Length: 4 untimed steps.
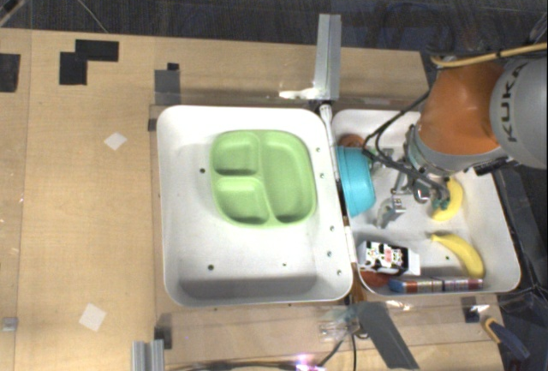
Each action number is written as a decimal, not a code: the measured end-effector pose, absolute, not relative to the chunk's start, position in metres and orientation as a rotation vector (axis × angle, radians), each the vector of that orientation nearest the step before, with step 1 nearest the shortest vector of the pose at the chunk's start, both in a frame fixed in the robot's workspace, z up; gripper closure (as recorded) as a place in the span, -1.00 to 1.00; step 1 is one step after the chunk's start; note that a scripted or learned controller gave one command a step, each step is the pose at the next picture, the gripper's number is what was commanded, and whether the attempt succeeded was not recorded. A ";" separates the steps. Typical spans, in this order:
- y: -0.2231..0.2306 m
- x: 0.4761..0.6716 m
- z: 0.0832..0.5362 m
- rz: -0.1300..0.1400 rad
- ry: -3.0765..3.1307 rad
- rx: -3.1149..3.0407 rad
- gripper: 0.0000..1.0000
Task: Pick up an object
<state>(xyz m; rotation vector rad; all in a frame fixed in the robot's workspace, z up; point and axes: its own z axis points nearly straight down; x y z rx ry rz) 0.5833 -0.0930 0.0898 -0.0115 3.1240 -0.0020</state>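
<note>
My gripper (392, 210) hangs low over the middle of the right bin (505, 271), reaching in from the right. A blue cup (354, 181) lies on its side just left of the gripper, against the bin's left wall. One yellow banana (449, 200) sits right beside the wrist, partly hidden by it. A second banana (460, 251) lies nearer the front right. A small black and white box (384, 256) rests below the gripper. Nothing shows between the gripper's tips.
The left bin (184, 266) holds a green divided plate (261, 176). A brown object (349, 140) sits at the right bin's back left. Markers (437, 284) lie along its front wall. A metal post (327, 61) stands behind the bins.
</note>
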 end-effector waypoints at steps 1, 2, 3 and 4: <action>-0.146 0.632 0.124 -0.006 3.125 -0.054 -1.00; -0.167 0.581 0.089 -0.003 3.128 0.032 -1.00; -0.166 0.586 0.105 -0.008 3.111 0.024 1.00; -0.166 0.586 0.104 -0.007 3.112 0.024 -1.00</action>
